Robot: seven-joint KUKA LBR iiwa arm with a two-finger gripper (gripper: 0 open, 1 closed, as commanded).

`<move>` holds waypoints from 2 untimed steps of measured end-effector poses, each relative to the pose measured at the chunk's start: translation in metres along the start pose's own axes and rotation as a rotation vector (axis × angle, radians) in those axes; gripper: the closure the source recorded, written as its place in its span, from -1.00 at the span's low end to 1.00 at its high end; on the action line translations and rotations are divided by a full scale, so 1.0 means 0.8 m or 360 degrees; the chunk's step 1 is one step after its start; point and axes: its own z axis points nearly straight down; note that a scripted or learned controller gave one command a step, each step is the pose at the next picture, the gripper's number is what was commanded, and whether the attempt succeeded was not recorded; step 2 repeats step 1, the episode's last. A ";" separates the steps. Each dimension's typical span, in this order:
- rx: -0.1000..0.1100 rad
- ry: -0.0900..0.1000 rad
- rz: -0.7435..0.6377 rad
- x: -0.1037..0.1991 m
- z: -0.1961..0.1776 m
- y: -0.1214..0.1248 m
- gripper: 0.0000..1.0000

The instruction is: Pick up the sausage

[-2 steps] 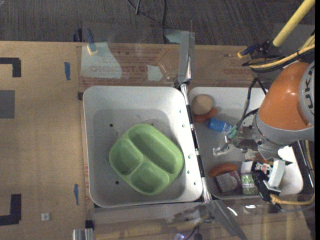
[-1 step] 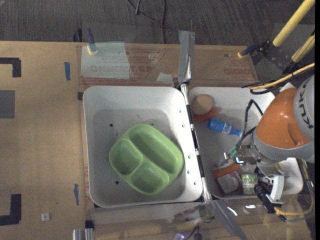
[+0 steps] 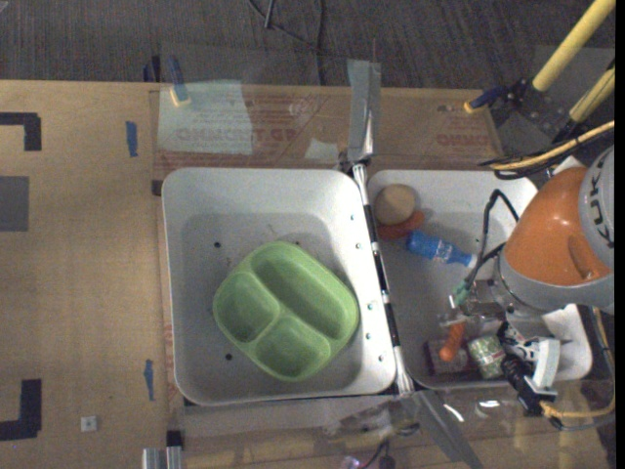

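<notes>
At the left of the frame, the left bin [image 3: 186, 262] on the desk [image 3: 78, 262] holds a green divided plate [image 3: 285, 309]. Right of the divider, the right bin [image 3: 430, 189] holds a round brown item [image 3: 396, 204] near its upper left corner and a blue bottle [image 3: 437, 250] just below it. The sausage [image 3: 451, 341], a short orange piece, lies near the bin's lower edge, its long axis roughly up and down the frame. The claw [image 3: 480, 313] hangs just to the sausage's upper right, close beside it, under the orange-banded arm [image 3: 557, 247]. Whether the claw is spread or pressed together cannot be told. A green-speckled item [image 3: 485, 355] sits just right of the sausage.
</notes>
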 end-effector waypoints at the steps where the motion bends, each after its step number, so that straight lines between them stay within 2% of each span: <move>1: 0.0014 0.0000 -0.0107 -0.007 -0.221 0.000 1.00; 2: 0.0014 0.0000 -0.0107 -0.007 -0.221 0.000 1.00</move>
